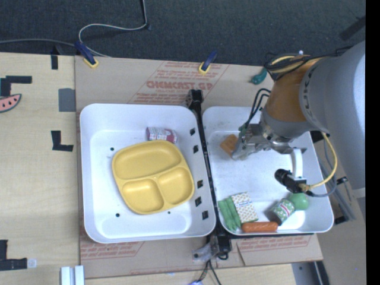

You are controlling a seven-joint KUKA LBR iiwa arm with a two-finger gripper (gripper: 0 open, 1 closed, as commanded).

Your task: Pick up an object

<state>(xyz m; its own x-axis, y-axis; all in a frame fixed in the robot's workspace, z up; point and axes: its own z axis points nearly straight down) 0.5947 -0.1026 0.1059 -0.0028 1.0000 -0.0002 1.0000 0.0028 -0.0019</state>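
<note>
You have open white floor in the middle of the right bin; its near edge is crowded by a green packet, a patterned packet, a carrot and a green bottle. The gripper sits low beside the divider, just next to a small orange-brown piece. Whether its fingers are apart or together, I cannot tell. The left bin holds a yellow divided plate and a small can.
</note>
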